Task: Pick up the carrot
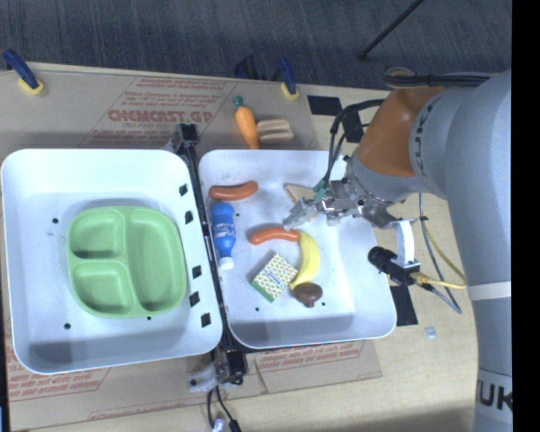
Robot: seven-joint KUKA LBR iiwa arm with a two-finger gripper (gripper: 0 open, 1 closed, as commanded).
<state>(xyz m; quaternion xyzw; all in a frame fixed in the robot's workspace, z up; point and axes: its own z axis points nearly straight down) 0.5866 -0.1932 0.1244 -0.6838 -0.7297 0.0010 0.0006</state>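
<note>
Your claw (299, 212) sits low over the right bin (364, 318), fingers slightly parted with nothing between them, just above the upper end of the banana (308, 261). You'll find the carrot (246, 125) outside the bins, on the cardboard just beyond the right bin's far rim, beside a hot dog bun (274, 131). In the right bin: two sausages (233, 191), a blue bottle (222, 229), a yellow-green packet (273, 278). Left bin (27, 331) holds a green divided plate (126, 259).
</note>
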